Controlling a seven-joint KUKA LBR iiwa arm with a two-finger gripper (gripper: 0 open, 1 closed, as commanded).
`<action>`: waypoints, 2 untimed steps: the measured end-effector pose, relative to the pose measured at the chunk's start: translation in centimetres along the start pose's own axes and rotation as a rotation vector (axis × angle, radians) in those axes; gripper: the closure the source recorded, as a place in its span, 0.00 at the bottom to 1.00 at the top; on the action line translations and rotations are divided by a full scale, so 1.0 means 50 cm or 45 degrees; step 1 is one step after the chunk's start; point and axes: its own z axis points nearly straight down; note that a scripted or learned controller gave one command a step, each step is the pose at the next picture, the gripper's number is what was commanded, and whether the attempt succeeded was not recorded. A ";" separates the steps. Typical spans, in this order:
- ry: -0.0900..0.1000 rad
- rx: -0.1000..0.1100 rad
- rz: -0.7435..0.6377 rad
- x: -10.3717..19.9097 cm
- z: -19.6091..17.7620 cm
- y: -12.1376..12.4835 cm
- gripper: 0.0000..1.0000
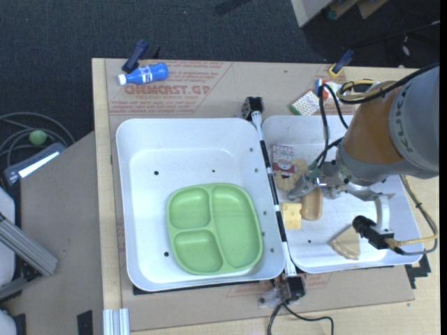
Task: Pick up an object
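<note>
Objects for picking lie in the right bin [307, 257], several in number and clustered toward its left wall. One yellow cheese-like block [290, 216] sits against the divider between the bins. One tan bread-roll shape [312, 204] lies just beside it on the right. One pale wedge [346, 245] rests near the bin's front edge, apart from the others. One small red-and-white packet [283, 154] lies toward the back of the same bin, with a few small tan pieces below it that are too jumbled to count.

One hand [313, 184] is present, lowered into the right bin directly over the bread-roll shape and close beside the yellow block. Whether it touches either item cannot be told, and whether it is wide, narrow or closed on anything cannot be told, since the wrist and cables cover it.

One arm [391, 128], grey with an orange band, enters from the right.

Two white bins are counted. The left bin [140, 145] holds one green divided plate [213, 227] with three compartments.

On the worktop [112, 257] behind the bins: one blue-and-white bottle [143, 74] lying on its side, and one small patterned card [305, 104].
</note>
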 end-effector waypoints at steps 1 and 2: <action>0.001 0.000 0.000 0.005 -0.001 -0.009 0.00; -0.001 -0.003 0.000 0.002 -0.001 -0.001 0.00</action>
